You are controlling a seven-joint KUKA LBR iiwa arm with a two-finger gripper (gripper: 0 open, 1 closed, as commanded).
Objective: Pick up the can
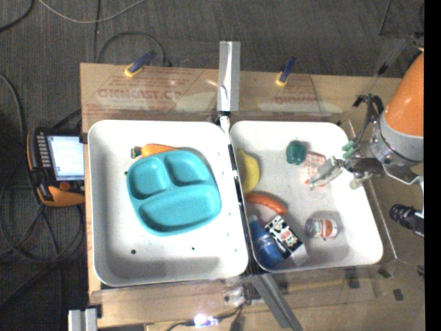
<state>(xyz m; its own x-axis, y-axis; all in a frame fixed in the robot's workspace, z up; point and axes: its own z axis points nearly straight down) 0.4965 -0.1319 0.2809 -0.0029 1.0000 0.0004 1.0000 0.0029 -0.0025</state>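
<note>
— Where does the small silver can with the red label (322, 227) lie?
— In the right white bin (358, 250), near its front right corner, just right of the black-and-white carton (284, 235).
— And the two-finger gripper (325, 174)?
— It hovers farther back over that bin, beside a small white-and-red packet (313, 161), well apart from the can; whether it is open cannot be told.

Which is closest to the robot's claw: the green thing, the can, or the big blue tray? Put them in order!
From the gripper:
1. Green thing, just to its left in the right bin.
2. Can, lower down near that bin's front edge.
3. Blue tray, far off in the left bin.
</note>
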